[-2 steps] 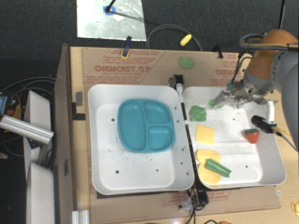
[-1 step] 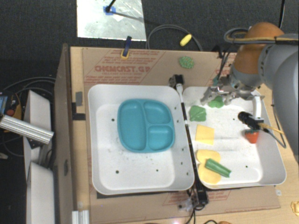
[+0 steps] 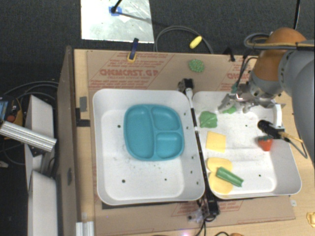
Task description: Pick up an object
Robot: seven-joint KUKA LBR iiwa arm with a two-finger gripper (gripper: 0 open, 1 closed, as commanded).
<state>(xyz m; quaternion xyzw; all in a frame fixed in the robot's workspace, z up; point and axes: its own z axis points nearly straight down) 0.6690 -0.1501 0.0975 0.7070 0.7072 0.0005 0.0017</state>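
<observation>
- Pincer (image 3: 237,101) sits upper right of centre, over the right bin (image 3: 288,178), beside a small green piece (image 3: 228,110); its state cannot be told.
- Blue divided plate (image 3: 153,132) lies in the left bin (image 3: 109,181).

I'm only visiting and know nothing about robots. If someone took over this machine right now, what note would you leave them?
Gripper: low over the far left part of the right bin, beside a small green piece. I cannot tell whether it holds anything.
Also in the right bin: green leafy piece, yellow square, green cylinder lying on a yellow round piece, red piece.
Left bin: blue divided plate.
Done: nothing visibly lifted.
Left: grasp one thing and lift it.
</observation>
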